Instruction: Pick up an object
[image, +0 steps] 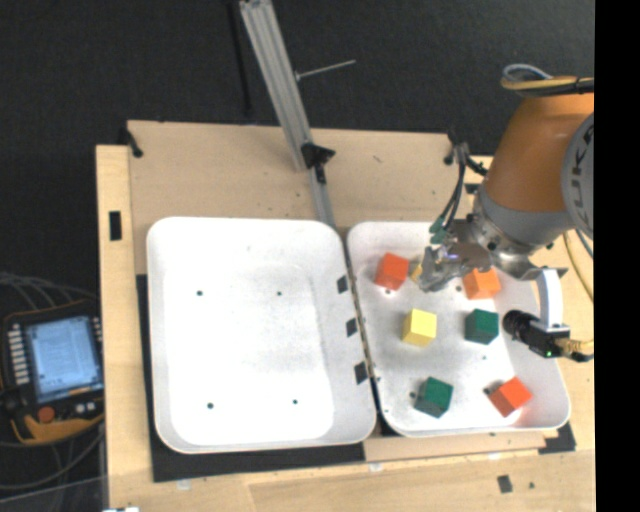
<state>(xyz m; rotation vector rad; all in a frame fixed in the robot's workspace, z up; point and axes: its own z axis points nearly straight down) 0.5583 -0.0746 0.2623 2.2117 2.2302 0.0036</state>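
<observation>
Six small blocks lie in the right bin (556, 412) around the gripper (437, 270). Just left of it sits an orange block (392, 271); below it a yellow block (420, 327), and lower a green block (434, 396). Right of it lie another orange block (482, 284), a second green block (481, 326) and a red-orange block (508, 396). Whether its fingers are open cannot be made out.

Right bin (560, 405) has six blocks: orange cubes (392, 271), (482, 284) and (509, 396), a yellow one (420, 327), two green (481, 326), (434, 396). Gripper (436, 272) sits low between the top two orange ones. Left bin (175, 330) beside it.
</observation>
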